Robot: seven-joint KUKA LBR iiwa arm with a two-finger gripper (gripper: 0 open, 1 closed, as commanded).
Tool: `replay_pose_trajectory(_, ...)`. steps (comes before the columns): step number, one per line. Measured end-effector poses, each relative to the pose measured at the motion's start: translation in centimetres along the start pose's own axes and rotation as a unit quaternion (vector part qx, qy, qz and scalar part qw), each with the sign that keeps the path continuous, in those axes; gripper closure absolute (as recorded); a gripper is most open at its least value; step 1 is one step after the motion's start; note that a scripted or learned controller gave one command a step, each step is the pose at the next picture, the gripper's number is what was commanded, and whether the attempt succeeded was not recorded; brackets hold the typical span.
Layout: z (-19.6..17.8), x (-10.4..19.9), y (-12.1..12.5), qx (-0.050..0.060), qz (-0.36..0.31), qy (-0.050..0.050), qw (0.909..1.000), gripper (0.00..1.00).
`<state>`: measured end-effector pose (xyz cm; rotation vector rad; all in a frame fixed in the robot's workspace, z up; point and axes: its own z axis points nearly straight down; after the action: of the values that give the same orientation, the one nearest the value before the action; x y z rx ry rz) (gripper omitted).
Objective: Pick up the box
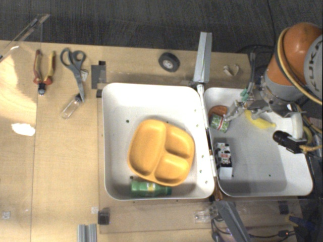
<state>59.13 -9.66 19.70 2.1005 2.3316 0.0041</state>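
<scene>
A light wooden bench (50,175) carries two white bins, with dark carpet (126,9) beyond its far edge. On the bench's far left lie red-handled pliers (42,69) and scissors (75,67); a roll of black tape (169,61) sits near the far edge. The left bin (113,135) holds a yellow divided tray (161,152) over a green bottle (150,187). The box (223,155), black and white, lies against the left wall of the right bin (282,180). The gripper (241,106) hovers above the right bin's far part; I cannot tell its opening.
</scene>
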Motion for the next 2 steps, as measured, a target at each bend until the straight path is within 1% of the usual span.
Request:
replay_pose_trajectory(1,-1.2,-7.1,-1.3,0.0,0.013,-0.001,0.9999,0.0)
replay_pose_trajectory(2,-2.2,-1.5,3.4,-0.002,-0.042,-0.001,0.9991,0.0)
